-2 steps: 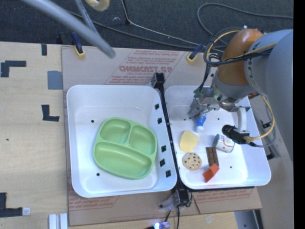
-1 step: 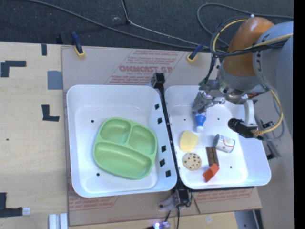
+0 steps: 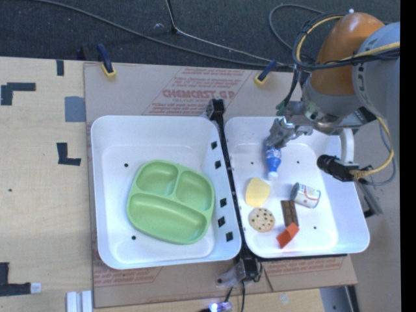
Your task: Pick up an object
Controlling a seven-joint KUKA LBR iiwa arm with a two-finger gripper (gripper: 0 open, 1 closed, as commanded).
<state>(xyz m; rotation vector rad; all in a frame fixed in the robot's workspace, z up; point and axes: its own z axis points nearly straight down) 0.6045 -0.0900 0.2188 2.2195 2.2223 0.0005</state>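
Observation:
My gripper [image 3: 279,137] hangs over the upper middle of the right bin [image 3: 344,239]. Directly below it, touching or nearly touching its tip, is a small blue and white bottle [image 3: 273,164] lying lengthwise. Whether the bottle is gripped is hidden by the wrist. Lower in the same bin lie a yellow block [image 3: 257,191], a round cookie [image 3: 262,220], a brown bar [image 3: 288,211], a red block [image 3: 287,235] and a small grey can [image 3: 305,195] on its side.
The left bin [image 3: 107,148] holds a green divided plate [image 3: 171,201]. A black divider [image 3: 223,168] runs between the bins. Cables loop around the arm's orange band [image 3: 344,44] at upper right. A black fitting [image 3: 335,166] juts over the right bin's edge.

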